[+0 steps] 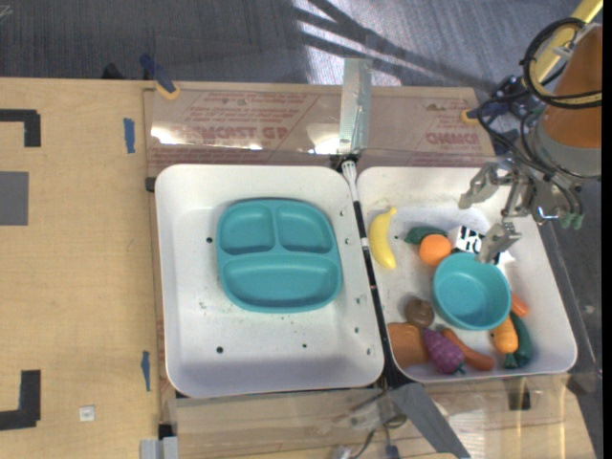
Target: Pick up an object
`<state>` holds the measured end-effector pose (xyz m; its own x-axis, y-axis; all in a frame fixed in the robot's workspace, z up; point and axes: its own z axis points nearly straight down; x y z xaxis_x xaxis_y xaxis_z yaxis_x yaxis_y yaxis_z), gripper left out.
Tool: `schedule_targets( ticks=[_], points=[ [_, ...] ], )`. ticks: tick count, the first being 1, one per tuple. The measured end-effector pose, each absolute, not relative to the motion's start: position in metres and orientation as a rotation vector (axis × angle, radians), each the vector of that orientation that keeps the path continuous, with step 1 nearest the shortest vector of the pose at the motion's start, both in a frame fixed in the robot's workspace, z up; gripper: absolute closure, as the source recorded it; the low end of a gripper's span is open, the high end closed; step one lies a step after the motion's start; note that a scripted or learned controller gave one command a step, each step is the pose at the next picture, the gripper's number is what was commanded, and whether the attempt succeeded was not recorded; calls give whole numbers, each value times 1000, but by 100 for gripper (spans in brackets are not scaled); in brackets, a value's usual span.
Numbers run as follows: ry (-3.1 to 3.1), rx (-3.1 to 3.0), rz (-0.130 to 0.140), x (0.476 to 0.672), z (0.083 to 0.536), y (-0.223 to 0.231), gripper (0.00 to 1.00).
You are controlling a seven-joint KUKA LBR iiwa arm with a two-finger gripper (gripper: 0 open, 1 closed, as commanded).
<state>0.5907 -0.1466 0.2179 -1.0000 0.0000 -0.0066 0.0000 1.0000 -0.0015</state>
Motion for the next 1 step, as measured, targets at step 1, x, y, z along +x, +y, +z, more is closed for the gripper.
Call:
schedule_targets(
  ticks=[1],
  points=[
    [3122,-131,-5,603,104,-128,0]
  ],
)
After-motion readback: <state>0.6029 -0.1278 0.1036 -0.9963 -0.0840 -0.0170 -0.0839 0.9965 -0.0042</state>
